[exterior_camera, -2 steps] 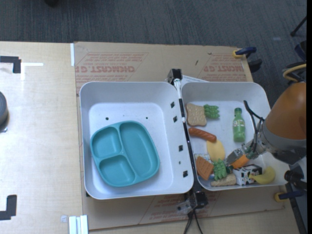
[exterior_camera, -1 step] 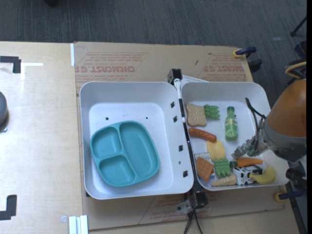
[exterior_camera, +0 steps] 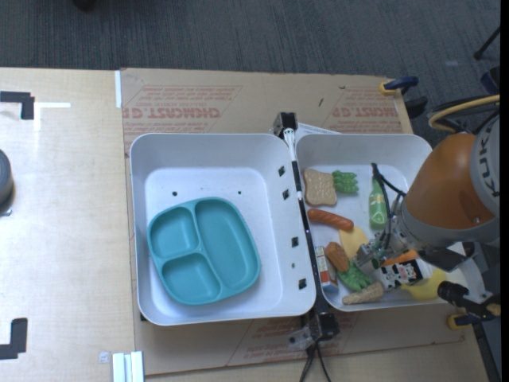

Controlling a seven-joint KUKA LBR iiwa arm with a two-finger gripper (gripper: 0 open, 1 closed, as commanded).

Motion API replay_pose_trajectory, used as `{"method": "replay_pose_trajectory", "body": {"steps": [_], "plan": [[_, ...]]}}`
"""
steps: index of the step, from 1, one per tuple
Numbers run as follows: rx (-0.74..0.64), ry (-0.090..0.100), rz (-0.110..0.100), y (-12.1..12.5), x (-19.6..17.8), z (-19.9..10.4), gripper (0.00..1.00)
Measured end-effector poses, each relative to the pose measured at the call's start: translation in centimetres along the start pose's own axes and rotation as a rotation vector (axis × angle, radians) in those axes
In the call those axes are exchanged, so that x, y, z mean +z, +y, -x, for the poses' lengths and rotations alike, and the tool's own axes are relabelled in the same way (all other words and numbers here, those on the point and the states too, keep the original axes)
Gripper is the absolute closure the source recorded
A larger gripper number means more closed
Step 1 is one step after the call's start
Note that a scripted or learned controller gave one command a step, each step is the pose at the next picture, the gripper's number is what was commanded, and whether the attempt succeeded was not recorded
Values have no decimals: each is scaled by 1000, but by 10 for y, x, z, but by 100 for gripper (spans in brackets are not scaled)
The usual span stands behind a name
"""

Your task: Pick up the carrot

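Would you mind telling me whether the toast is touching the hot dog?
Apart. The camera view shows a strip of white bin floor between the toast and the hot dog below it.

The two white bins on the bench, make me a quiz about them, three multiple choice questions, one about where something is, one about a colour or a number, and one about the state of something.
1. Where does the teal tray lie?
A. in the left bin
B. in the right bin
C. on the cardboard outside both bins

2. How many sections does the tray have?
A. two
B. three
C. five

3. How does the slice of bread lie?
A. stacked on the tray
B. flat on the floor of the right bin
C. hanging over the bin's rim

Answers: 1 A, the tray sits on the left bin's floor. 2 B, two small sections and one long one show. 3 B, the bread rests flat near the green vegetable, above the sausage.
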State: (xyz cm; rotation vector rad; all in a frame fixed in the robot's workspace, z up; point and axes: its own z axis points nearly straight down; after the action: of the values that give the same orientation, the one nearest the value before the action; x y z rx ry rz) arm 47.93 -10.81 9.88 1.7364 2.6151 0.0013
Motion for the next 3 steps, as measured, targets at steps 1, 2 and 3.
{"method": "replay_pose_trajectory", "body": {"steps": [1,2,3], "plan": [[2,0,-1,0,0,1,0],[208,1,-5,59,8,29,0],[-274,1,-2,2,7,54,0]]}}
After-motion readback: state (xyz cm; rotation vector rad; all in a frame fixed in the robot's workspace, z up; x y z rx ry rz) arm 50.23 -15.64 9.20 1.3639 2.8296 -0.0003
